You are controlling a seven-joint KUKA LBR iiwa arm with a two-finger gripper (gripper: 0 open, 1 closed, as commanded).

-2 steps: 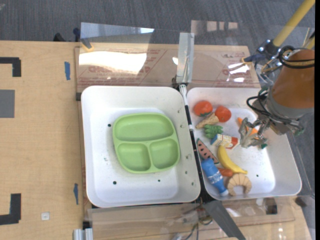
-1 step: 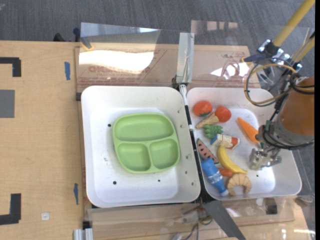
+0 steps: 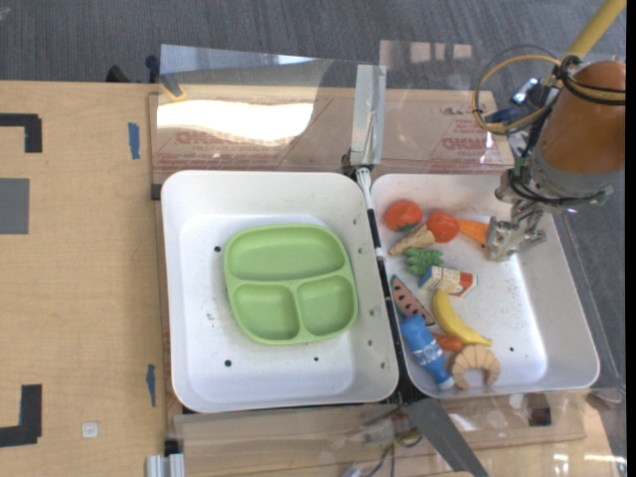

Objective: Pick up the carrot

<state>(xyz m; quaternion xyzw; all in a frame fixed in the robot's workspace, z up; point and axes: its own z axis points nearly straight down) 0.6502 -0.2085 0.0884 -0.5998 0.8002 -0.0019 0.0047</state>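
The carrot point(image 3: 473, 231) is a short orange piece lying in the right bin point(image 3: 556, 316), near its far edge. Its left end meets a red-orange round toy point(image 3: 442, 228). My gripper point(image 3: 513, 238) hangs just right of the carrot's right tip, low over the bin floor. It looks open, with nothing between its fingers. The orange band of the arm point(image 3: 586, 117) rises above it at the upper right.
The right bin also holds a red tomato point(image 3: 402, 214), a broccoli point(image 3: 422, 259), a watermelon slice point(image 3: 409, 299), a banana point(image 3: 455, 321), a blue bottle point(image 3: 425, 348) and a croissant point(image 3: 477, 366). A green divided plate point(image 3: 290, 281) lies in the left bin point(image 3: 189, 266).
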